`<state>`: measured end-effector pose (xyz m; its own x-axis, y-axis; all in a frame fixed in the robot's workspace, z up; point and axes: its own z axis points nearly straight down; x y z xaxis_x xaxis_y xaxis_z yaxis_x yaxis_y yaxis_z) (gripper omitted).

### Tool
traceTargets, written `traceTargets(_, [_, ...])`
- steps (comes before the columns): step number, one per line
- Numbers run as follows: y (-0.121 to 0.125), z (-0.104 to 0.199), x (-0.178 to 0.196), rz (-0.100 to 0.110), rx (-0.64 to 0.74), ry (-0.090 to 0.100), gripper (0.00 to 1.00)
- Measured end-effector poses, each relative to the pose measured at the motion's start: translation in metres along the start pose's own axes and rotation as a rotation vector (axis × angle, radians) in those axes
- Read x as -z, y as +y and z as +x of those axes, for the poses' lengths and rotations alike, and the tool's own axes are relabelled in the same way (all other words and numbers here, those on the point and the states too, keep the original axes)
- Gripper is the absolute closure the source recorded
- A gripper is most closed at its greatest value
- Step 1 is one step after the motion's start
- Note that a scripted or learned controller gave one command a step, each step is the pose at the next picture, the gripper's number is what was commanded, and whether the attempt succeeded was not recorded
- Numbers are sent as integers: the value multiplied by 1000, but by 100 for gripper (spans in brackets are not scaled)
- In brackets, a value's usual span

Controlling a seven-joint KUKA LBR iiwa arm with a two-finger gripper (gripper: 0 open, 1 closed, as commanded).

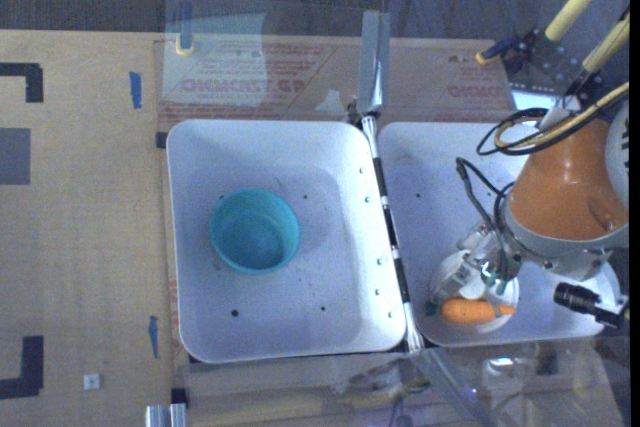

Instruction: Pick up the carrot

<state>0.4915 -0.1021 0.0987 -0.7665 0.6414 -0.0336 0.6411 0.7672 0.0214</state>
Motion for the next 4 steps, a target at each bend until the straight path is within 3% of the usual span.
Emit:
traceTargets(1, [42, 45, 87, 19, -13, 31, 0])
traceTargets(2, [1, -3, 58, 23, -231, 28, 0])
traceTargets(3, [-64, -43, 32, 20, -393, 27, 0])
traceTargets(4, [-30, -75, -12, 23, -523, 18, 0])
